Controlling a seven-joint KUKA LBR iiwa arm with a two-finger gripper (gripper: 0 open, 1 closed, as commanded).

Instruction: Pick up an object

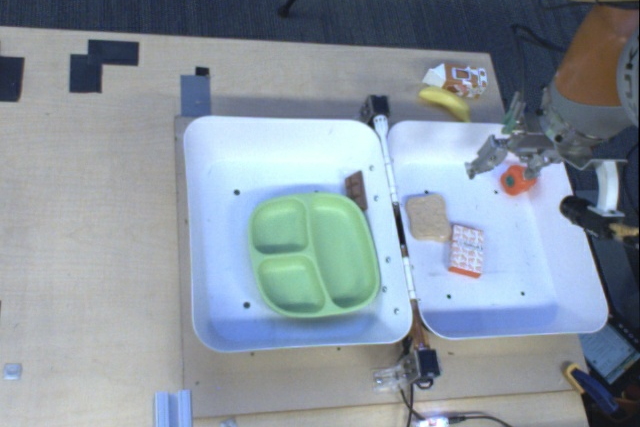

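Two bins: one green plate left; one sponge, one packet, one orange ball right. Tool spread open, holding nothing.

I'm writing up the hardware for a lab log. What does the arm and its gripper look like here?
The arm enters from the view's right: a rounded orange band above a grey wrist section. The gripper is a small grey metal assembly with thin fingers and a touch of green near its mount. A white, black-tipped part sits below the wrist. No markings are legible.
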